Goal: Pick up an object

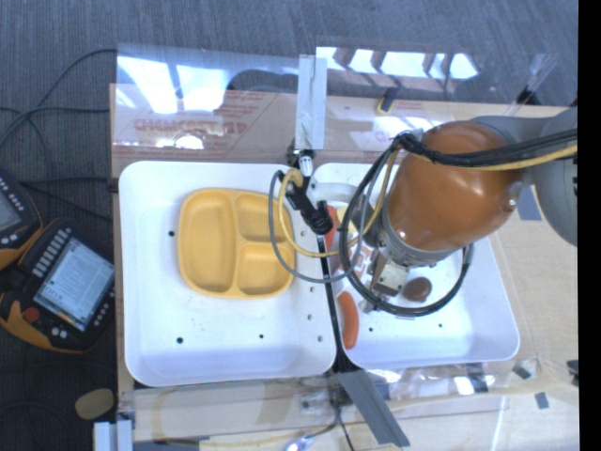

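Down in the right bin [488,332] the jaws are lowered; open or closed can't be told, hidden by the arm [449,191]. An orange hot-dog toy [349,319] is seen by the bin's left wall. A yellow tray [235,242] is laid in the left bin [150,336].

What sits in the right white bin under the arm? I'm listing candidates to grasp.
In the right white bin: an orange carrot-shaped piece at its left edge and a small brown round object. The arm's orange band covers the bin's middle, so anything beneath it is hidden.
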Motion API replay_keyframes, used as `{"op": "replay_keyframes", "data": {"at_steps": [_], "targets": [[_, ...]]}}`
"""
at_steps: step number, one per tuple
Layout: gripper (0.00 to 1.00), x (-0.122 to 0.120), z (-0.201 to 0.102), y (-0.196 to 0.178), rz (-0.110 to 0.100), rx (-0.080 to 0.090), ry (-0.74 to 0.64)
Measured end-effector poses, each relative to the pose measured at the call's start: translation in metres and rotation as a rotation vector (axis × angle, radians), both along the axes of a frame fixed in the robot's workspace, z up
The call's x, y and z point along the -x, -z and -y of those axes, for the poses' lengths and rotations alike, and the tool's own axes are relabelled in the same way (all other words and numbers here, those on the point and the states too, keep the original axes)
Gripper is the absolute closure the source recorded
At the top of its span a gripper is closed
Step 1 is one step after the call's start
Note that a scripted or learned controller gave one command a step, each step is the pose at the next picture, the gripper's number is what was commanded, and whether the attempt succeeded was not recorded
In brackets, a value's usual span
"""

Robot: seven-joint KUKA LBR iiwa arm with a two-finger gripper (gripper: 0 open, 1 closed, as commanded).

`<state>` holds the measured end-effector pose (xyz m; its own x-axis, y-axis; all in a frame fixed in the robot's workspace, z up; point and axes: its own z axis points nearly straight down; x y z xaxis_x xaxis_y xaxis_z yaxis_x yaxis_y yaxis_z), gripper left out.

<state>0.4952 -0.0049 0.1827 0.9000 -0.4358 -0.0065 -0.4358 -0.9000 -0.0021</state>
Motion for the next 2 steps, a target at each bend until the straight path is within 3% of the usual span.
{"op": "replay_keyframes", "data": {"at_steps": [1,2], "targets": [[1.0,0.0,0.018,0.0,0.0,0.0,-0.187],[1.0,-0.018,0.007,-0.058,0.002,-0.003,-0.25]]}}
